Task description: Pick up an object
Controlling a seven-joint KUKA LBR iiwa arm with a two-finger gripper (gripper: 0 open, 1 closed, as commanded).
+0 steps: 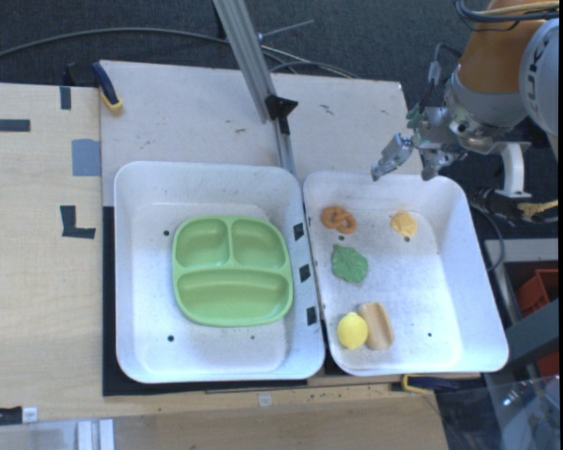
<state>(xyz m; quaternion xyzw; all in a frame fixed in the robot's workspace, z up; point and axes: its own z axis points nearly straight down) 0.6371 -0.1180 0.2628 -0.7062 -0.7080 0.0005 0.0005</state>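
Observation:
The right bin [469, 251] holds a brown pretzel [338, 218], a small yellow-orange piece [403, 223], a green leafy item [349, 264], a yellow lemon [352, 331] and a tan hot-dog bun [378, 325] lying against the lemon. My gripper [409, 160] hovers above the back rim of the right bin, up and slightly right of the yellow-orange piece. Its two fingers are spread apart with nothing between them.
A green divided plate [232, 270] lies in the left bin [131, 251]. A slanted metal pole [249, 50] rises behind the bins, down to the divider between them. Cables run across the dark floor behind the bench.

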